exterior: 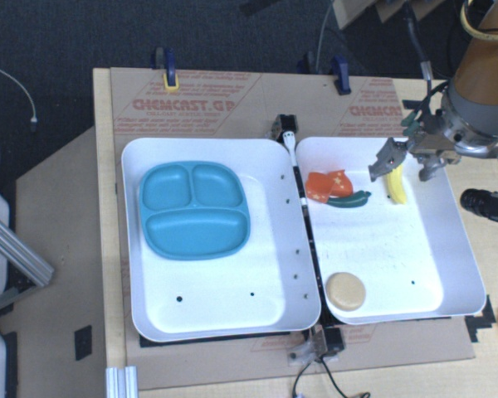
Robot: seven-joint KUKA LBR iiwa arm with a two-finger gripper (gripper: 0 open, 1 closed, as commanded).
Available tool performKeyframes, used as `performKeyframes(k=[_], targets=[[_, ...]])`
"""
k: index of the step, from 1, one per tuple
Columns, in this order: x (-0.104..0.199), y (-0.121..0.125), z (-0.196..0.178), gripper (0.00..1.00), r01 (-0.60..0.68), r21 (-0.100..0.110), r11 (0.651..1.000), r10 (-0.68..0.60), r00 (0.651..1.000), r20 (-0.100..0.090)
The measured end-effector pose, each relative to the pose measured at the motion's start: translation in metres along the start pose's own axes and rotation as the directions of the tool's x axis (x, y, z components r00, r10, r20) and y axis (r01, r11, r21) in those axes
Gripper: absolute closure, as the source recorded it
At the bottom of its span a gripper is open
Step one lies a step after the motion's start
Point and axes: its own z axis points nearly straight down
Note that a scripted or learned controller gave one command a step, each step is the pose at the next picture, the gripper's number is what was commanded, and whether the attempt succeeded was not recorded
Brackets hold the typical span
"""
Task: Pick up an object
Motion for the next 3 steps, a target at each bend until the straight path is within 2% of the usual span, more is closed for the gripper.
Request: performKeyframes(k=[1,3], targets=[[0.0,0.002,-0.007,0.0,0.003,-0.012,1.0,-0.003,1.0,0.001],[-0.002,-0.007,0.085,0.0,0.002,-0.007,1.0,-0.002,1.0,0.0]])
